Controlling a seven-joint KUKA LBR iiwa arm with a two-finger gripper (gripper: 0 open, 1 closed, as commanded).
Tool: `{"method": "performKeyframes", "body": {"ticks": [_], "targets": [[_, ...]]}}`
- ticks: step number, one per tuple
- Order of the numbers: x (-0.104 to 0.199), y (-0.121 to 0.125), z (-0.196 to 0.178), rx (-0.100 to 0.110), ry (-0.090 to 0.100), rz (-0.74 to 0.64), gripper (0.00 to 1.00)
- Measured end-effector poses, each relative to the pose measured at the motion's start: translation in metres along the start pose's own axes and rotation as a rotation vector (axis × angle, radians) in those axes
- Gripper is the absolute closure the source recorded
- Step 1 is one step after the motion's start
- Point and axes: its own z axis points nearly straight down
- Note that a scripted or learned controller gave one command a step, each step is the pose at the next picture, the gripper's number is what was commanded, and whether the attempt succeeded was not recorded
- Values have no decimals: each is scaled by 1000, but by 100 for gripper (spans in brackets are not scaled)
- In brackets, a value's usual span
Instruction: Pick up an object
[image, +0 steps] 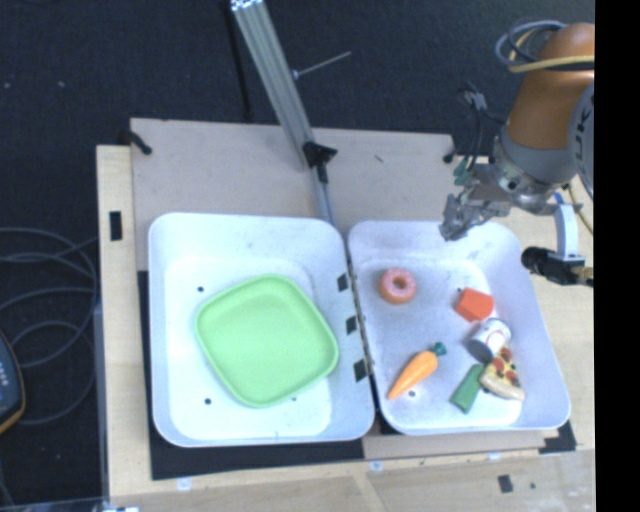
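The right bin (410, 245) holds a pink donut (398, 286), an orange block (474, 303), a toy carrot (416, 371), a green block (466, 388), a small grey and white can (489, 338) and a pizza slice (501, 376). My gripper (456, 222) hangs over the bin's far rim, up and to the right of the donut, with nothing between its fingers. It points down at the bin's back edge, well apart from every object.
The left bin (175, 245) holds a light green square plate (265, 339). A slanted metal pole (285, 95) rises behind the bins and meets the bench near their shared edge. Cables lie off the bench at the left.
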Motion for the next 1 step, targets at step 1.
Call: {"method": "performKeyframes", "body": {"ticks": [1], "targets": [[50,-2,-7,-1,1,-1,100]]}}
